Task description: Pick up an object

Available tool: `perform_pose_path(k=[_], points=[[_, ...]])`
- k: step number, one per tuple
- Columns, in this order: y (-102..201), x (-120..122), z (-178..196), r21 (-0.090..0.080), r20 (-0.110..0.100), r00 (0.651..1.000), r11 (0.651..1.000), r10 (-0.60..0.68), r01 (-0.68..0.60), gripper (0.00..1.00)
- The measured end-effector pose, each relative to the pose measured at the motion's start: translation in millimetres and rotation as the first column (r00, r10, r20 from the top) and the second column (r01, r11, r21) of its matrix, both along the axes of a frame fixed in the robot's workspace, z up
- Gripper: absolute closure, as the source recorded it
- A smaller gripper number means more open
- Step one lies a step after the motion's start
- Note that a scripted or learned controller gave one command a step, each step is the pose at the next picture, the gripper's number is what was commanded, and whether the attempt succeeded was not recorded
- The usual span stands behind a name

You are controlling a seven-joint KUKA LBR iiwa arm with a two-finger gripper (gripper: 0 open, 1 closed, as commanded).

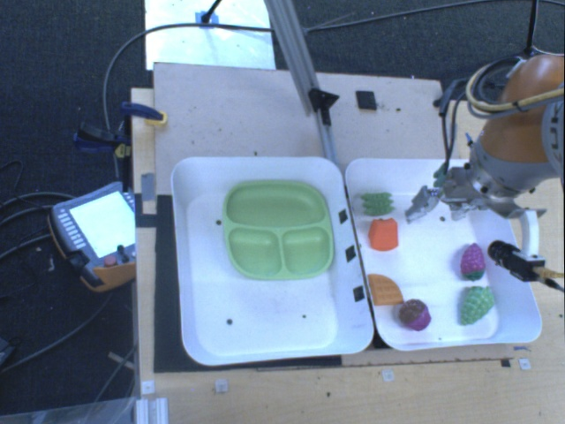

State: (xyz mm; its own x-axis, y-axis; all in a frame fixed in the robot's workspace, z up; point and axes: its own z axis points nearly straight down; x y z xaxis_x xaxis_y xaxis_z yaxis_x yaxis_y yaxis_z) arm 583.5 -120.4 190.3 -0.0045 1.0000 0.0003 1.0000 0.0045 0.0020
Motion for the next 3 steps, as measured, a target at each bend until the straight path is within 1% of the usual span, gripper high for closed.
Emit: perform_pose_path(k=[1,2,3], points=[[-6.7,-7.9,-54.5,0.000,-0.004,1.000,1.000,-0.004,0.004,0.00],[-6.7,-6.3,-104.0,-0.001,0.002,1.000,1.000,-0.004,0.004,0.00],[-6.8,-4.9,-90.9,-0.002,0.007,1.000,1.000,-0.003,0.003,1.00]])
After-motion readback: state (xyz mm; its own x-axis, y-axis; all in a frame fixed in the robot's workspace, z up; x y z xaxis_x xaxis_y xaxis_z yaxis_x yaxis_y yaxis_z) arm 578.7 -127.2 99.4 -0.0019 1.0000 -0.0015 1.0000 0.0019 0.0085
